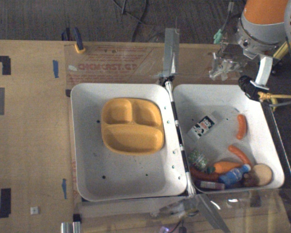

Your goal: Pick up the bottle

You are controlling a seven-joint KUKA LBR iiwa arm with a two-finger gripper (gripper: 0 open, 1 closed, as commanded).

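The blue bottle lies on its side in the lower right of the frame, deep in the near corner of the right bin, wedged among a carrot, a round bun-like piece and a thin pink stick. The gripper hangs at the upper right, above the bin's far rim, well apart from the bottle; whether it is released or clenched I cannot tell. To do this well, I'd bring it down across the bottle's body, clear of carrot and wall.
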